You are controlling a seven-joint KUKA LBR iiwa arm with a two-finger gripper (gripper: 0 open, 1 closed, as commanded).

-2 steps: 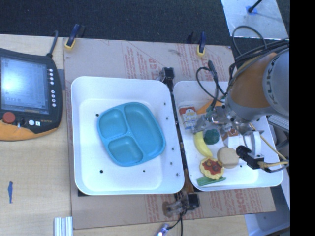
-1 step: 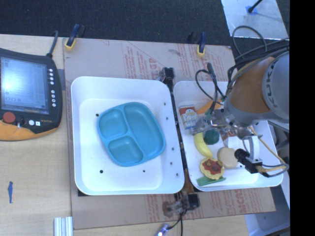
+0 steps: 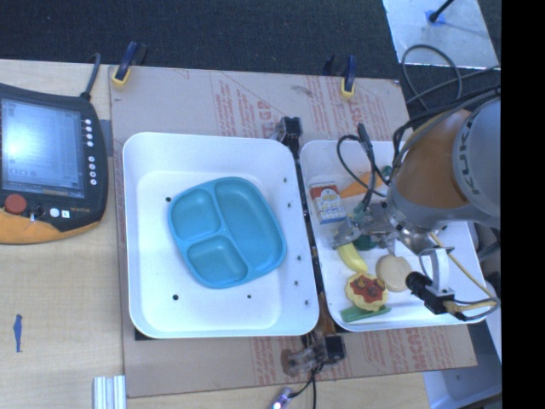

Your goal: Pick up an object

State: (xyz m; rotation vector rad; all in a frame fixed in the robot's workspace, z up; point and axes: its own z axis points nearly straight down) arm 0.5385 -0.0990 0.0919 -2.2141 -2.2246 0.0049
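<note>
Camera view looks down on my worktop (image 3: 204,100) with two white bins: the left bin (image 3: 149,228) holds a blue divided plate (image 3: 226,230), and the right bin (image 3: 328,156) holds a small red-and-white carton (image 3: 327,201), a yellow banana-like piece (image 3: 351,257), a round cream piece (image 3: 392,272) and a toy pizza (image 3: 366,290). My end effector (image 3: 368,231) sits low in the right bin, just above the yellow piece and beside the carton, and I cannot tell how it is set, as the wrist covers it. A screened control pendant (image 3: 47,164) lies at the worktop's left.
</note>
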